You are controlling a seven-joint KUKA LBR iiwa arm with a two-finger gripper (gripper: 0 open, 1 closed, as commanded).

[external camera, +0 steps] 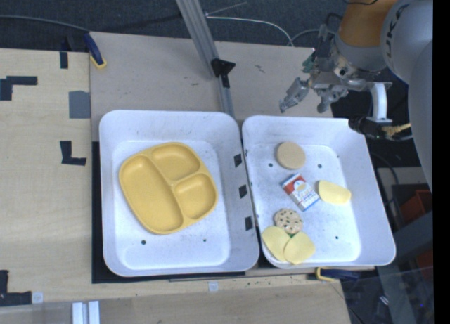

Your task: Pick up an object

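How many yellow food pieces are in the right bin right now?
3. One pale yellow lemon-shaped piece lies right of the small red-and-white carton. Two flat yellow chip-like pieces overlap at the near left corner, under the round speckled cookie. Anything beneath them would be hidden.

Yellow divided plate point(167, 188) in white left bin point(112, 175). White right bin point(365, 196): tan round biscuit point(290, 155), brown-speckled cookie point(287, 220), red-white-orange small box point(301, 192), yellow pieces point(334, 193). Tan worktop point(155, 76); grey arm point(422, 34), orange band point(376, 6).
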